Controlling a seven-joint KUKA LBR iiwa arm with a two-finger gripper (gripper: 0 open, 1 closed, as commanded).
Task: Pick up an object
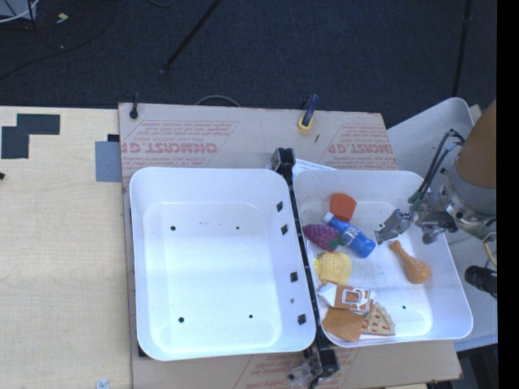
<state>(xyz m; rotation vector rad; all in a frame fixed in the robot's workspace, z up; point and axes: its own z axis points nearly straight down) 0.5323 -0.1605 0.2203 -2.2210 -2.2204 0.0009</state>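
Observation:
The right bin (pixel 442 318) holds several small toys. Along its left side lie a red-orange piece (pixel 343 206), a blue bottle (pixel 353 238), a purple grape bunch (pixel 319 235) and a yellow piece (pixel 334 266). An orange drumstick (pixel 410 264) lies in the middle right. My gripper (pixel 412 228) hovers over the bin's right half, just above the drumstick's thin end and to the right of the blue bottle. It is open, with nothing between its fingers (pixel 393 225).
At the right bin's front left lie a small orange-and-white carton (pixel 353 298), a flat orange piece (pixel 344 324) and a waffle-like piece (pixel 378 322). The left bin (pixel 146 217) adjoins it along a black divider (pixel 297 250). Cardboard (pixel 203 140) lies behind the bins.

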